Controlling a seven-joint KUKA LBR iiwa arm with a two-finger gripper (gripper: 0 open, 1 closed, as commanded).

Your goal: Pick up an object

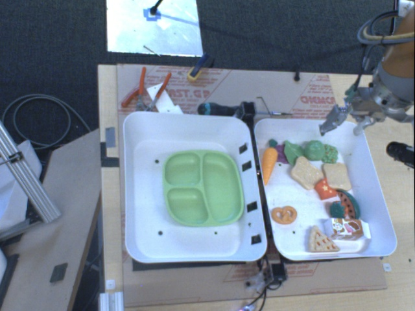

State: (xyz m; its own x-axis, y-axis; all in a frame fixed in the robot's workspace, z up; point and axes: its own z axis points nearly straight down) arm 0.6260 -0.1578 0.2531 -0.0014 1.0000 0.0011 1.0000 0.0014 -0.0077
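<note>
The right bin (379, 193) holds several toy foods: an orange carrot (268, 164), green broccoli (316, 151), a slice of bread (305, 172), a second bread slice (336, 175), a pretzel (284, 214), a watermelon wedge (344, 206), a pizza slice (320, 240) and a small packet (346, 228). My gripper (344, 122) hangs above the far edge of this bin, up and right of the broccoli. Its two fingers stand apart with nothing between them.
The left bin (142, 173) holds a green divided plate (202, 188). Orange-handled pliers (144, 88) and a yellow clamp (198, 70) lie on the cardboard behind the bins. A grey metal sheet (154, 18) sits further back.
</note>
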